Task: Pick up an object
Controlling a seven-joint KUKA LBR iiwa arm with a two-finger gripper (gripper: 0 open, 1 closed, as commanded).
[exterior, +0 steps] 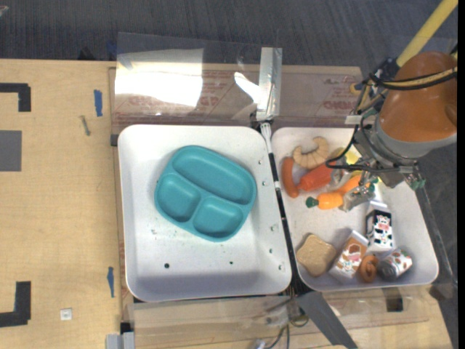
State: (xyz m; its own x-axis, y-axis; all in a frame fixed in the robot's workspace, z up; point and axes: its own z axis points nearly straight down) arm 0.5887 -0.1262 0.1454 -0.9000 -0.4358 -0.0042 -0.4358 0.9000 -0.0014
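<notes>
- Toast slice (315, 254) lies at the near edge of the right bin (429, 260), below the gripper and to its left.
- Next to the toast, right under the gripper, sit a small printed carton (352, 256), a brown ring-shaped toy (368, 269) and a grey lump (394, 265). They are packed close together.
- A little box with a cow on it (380, 227) stands just below the gripper.
- The gripper (363, 184) hangs low over the middle of the right bin, under the arm's orange band (421, 97). Wires and metal bits hide its tip, so I cannot tell if it is open or closed, or if it has hold of anything.
- Right by the gripper, on its left, lies a small carrot (328, 201) with a green end. It looks like the thing the gripper is going for, but that is my guess.
- A bit more to the left are a red-orange pepper (314, 179), a long orange sausage shape (290, 177) and a tan croissant (313, 151) above them.
- Far to the left, the other bin (145, 267) has a teal plate with three parts (206, 192).
- All the toys seem to lie in the bin, so I think the pick is not done yet. The grab and the lift are left to do.
</notes>
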